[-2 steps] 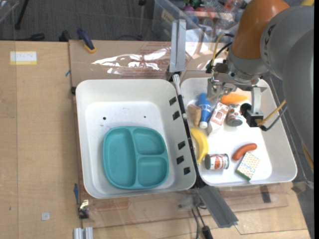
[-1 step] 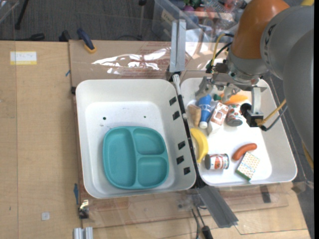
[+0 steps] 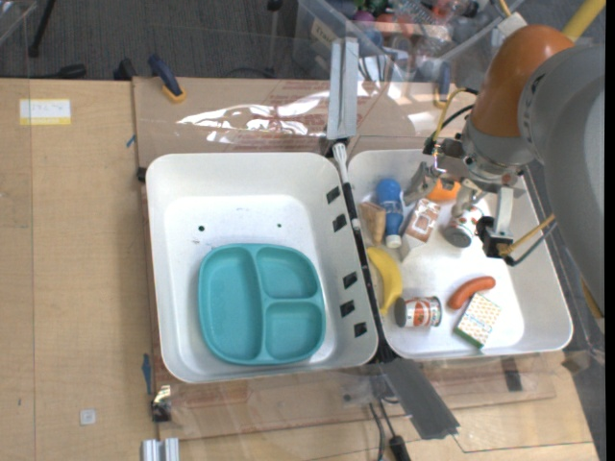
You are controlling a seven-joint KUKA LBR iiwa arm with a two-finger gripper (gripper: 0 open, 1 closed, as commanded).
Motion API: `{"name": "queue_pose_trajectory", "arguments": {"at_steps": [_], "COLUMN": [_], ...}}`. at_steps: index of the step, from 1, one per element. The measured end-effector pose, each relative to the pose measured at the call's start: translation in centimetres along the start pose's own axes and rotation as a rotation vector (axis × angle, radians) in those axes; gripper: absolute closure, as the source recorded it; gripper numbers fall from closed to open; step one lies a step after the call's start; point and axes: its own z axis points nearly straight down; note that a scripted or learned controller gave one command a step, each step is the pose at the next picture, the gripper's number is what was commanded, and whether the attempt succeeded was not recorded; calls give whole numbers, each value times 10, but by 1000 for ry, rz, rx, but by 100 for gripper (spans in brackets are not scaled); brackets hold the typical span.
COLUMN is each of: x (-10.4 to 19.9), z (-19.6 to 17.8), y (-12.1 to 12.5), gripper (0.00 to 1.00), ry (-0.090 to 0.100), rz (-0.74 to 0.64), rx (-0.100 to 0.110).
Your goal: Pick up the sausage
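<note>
Red-orange sausage (image 3: 472, 290); yellow banana (image 3: 387, 276); teal divided plate (image 3: 260, 303) in white left bin (image 3: 173, 209); blue bottle (image 3: 388, 196) at 11 o'clock of right bin (image 3: 548, 329); can (image 3: 420, 312), apparently red-and-white; checkered yellow-green box (image 3: 479, 321).

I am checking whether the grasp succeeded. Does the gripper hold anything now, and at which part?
Nothing is held. The gripper hangs above the right bin, and the sausage lies on the bin floor, apart from it.
</note>
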Motion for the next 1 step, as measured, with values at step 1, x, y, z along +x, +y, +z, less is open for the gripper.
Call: {"name": "queue_pose_trajectory", "arguments": {"at_steps": [1], "x": [4], "z": [30], "y": [5], "gripper": [0], "ry": [0], "rz": [0], "rx": [-11]}}
